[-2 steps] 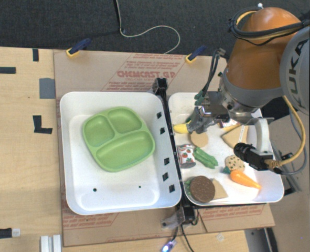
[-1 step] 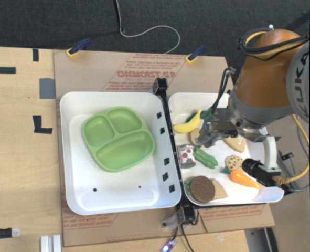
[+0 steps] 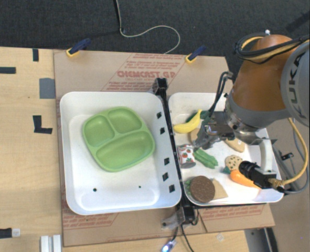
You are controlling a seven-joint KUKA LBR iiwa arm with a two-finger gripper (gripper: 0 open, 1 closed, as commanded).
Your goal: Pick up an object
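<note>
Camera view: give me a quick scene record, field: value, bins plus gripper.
left bin: holds green divided plate
right bin: holds banana, green vegetable piece, carrot, brown round patty, small red-and-white item
gripper: over right bin, just above the green vegetable piece
grasp: cannot tell
arm: enters from right
</note>
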